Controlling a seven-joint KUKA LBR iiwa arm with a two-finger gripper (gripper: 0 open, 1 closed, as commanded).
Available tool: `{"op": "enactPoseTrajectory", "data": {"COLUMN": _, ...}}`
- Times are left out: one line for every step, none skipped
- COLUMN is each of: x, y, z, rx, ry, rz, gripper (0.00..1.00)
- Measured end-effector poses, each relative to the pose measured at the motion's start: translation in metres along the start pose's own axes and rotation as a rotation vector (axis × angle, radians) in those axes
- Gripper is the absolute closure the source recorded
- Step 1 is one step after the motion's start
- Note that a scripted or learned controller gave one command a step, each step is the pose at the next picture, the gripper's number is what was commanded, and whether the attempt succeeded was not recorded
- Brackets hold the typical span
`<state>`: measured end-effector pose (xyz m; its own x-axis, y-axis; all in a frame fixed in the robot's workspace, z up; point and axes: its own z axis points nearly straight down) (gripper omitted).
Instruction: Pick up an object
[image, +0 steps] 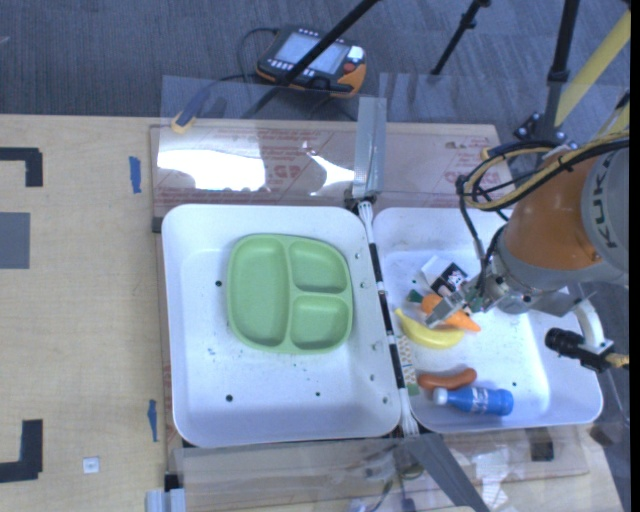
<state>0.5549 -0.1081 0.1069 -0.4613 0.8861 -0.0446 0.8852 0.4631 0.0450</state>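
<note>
Pale wood forms the table (80, 330) on which I see two shallow white bins side by side. Left bin (190, 330): a green divided plate (290, 293) with three compartments lies flat near its middle. Right bin (570, 390): a small cluster of objects sits toward its left half, namely a yellow banana (428, 333), an orange carrot-shaped piece (458, 321), a reddish sausage-shaped piece (447, 379) and, just below it, a blue bottle with a white cap (476, 401) lying on its side. My arm (555, 235), grey with an orange band, reaches in from the right, and its hand (452, 303) is down among the cluster, at the carrot and just above the banana. From this view I cannot tell whether the hand is spread or closed, nor whether anything is caught in it. A handheld controller (310, 58) rests beyond the bins at the top.
</note>
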Motion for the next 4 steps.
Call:
{"op": "enactPoseTrajectory", "data": {"x": -0.009, "y": 0.016, "z": 0.002, "rx": 0.013, "ry": 0.013, "rz": 0.038, "gripper": 0.00}}
{"op": "enactPoseTrajectory", "data": {"x": -0.013, "y": 0.011, "z": 0.002, "rx": 0.007, "ry": 0.018, "rz": -0.029, "gripper": 0.00}}
{"op": "enactPoseTrajectory", "data": {"x": -0.006, "y": 0.009, "z": 0.001, "rx": 0.005, "ry": 0.004, "rz": -0.060, "gripper": 0.00}}
{"op": "enactPoseTrajectory", "data": {"x": -0.007, "y": 0.012, "z": -0.011, "rx": -0.002, "ry": 0.001, "rz": -0.060, "gripper": 1.00}}
